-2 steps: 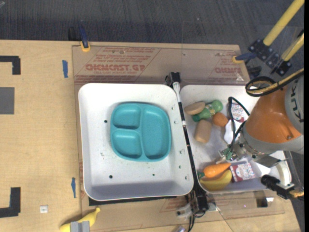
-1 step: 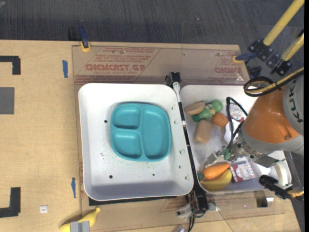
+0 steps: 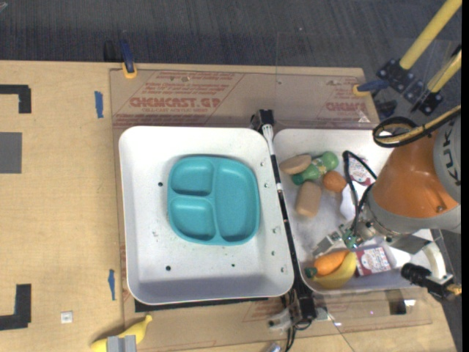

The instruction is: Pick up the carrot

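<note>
The carrot [image 3: 330, 261], long axis roughly left-right, is being approached by the gripper [image 3: 354, 238], positioned just up-right; finger state cannot be determined.

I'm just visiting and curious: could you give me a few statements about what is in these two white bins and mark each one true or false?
1. A teal divided plastic plate lies in the left shallow white bin. True.
2. The small orange toy carrot with a green top lies on that plate. False: it lies in the right shallow white bin, near its front edge, touching a yellow toy banana.
3. The grey arm with an orange band reaches over the right bin. True.
4. All the toy food is in the left bin. False: the food pieces are in the right bin; the left bin holds the plate.
5. The bins stand on a brown cardboard sheet. True.
</note>
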You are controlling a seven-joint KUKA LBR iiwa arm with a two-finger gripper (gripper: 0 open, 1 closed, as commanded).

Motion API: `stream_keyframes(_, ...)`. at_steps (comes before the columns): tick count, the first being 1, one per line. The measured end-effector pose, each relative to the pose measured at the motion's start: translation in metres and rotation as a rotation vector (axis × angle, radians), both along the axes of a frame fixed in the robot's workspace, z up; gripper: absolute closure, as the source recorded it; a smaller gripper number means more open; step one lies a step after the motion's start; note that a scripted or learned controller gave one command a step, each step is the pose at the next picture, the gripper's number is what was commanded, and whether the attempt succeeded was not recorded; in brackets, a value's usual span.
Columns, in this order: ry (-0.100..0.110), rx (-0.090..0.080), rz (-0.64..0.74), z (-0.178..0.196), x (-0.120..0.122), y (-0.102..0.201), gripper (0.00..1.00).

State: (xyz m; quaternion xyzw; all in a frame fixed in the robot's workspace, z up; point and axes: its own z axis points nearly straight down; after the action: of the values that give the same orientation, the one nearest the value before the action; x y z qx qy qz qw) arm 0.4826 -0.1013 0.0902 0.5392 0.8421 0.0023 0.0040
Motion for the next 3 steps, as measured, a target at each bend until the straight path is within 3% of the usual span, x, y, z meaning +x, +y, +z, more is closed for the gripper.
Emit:
stream_keyframes(1,-0.010,0.004,-0.178,0.000,0.003,-0.001,0.00)
stream_keyframes(2,-0.025,-0.007,-0.182,0.011,0.006,-0.006,1.00)
stream_keyframes(3,-0.023,-0.007,-0.183,0.010,0.005,-0.006,0.00)
